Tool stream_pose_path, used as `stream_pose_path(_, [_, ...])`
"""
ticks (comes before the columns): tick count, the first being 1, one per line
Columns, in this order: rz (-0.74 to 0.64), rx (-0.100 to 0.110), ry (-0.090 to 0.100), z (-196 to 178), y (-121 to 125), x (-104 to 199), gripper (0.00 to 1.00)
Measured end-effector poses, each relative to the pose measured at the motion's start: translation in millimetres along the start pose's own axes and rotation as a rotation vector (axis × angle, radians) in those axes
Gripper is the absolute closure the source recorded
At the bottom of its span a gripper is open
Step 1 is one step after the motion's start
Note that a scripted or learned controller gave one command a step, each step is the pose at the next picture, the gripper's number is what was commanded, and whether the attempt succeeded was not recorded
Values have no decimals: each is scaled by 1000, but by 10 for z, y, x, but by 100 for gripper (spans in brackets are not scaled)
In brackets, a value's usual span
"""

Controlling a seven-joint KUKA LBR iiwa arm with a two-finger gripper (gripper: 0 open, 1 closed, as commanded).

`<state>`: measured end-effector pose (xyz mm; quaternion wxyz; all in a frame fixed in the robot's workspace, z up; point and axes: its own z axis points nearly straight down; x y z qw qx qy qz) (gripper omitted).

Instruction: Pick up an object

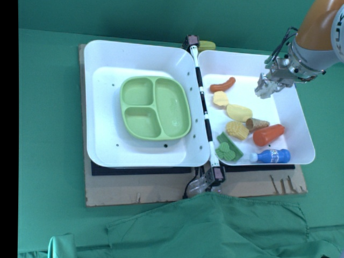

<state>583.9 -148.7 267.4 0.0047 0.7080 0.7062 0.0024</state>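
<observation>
The right bin (293,104) holds several toy foods: a red sausage (222,84), a yellow piece (220,98), a pale yellow potato shape (239,112), a corn cob (237,130), an ice cream cone (257,124), an orange carrot (267,134), a green lettuce piece (229,148) and a blue bottle (270,156). My gripper (264,88) hangs over the upper right part of this bin, right of the sausage and above the cone. I see nothing between its fingers.
The left bin (102,63) carries a light green divided plate (155,107). A black and white divider bar (202,104) runs between the bins. A small yellow-green object (206,45) lies beyond the bins' far edge. Green cloth (215,224) covers the front.
</observation>
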Motion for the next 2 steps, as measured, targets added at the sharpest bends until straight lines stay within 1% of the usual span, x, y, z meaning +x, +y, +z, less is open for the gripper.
stream_pose_path(1, [-1, 0, 0, -489, 43, 58, 100])
stream_pose_path(2, [1, 0, 0, -963, 21, 0, 100])
